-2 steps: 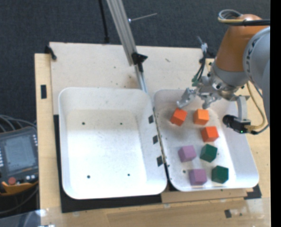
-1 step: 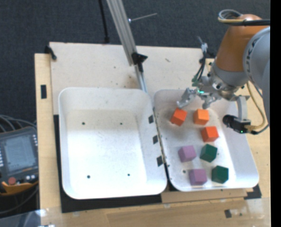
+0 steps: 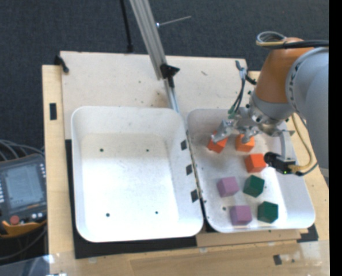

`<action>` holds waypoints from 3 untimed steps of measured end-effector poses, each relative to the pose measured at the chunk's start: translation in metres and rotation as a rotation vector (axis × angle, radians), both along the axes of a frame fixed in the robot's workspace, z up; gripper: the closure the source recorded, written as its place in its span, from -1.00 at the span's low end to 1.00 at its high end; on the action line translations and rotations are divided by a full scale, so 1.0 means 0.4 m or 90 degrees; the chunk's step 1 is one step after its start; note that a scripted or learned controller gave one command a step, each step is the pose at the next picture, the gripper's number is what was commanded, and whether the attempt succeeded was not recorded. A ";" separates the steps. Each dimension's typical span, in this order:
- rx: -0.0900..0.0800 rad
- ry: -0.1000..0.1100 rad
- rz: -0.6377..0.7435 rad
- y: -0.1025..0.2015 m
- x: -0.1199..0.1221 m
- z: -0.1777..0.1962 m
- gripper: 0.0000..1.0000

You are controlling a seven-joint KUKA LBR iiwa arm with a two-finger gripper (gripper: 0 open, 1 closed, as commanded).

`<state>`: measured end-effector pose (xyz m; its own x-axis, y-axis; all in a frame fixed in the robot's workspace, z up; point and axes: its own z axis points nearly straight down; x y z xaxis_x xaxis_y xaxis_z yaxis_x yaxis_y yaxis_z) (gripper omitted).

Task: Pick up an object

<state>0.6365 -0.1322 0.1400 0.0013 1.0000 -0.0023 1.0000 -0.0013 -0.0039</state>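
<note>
My gripper hangs over the back of the right bin, open, with bare bin floor showing between its fingers. An orange block lies right under the left fingertip. A second orange block lies under the right one. A third orange block sits just in front of them to the right. Nearer the front lie two purple blocks and two green blocks.
The left bin stands beside the right one, their rims meeting at the middle. A slanted metal pole rises from the bench behind the bins. A black cable hangs from the arm over the right bin.
</note>
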 end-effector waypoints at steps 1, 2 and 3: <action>0.001 -0.006 0.001 0.003 0.007 -0.020 -1.00; 0.002 -0.005 0.000 0.000 0.005 0.000 1.00; 0.000 -0.008 0.000 -0.013 0.005 0.162 1.00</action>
<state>0.6385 -0.1375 0.2048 0.0019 1.0000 -0.0018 1.0000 -0.0019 0.0079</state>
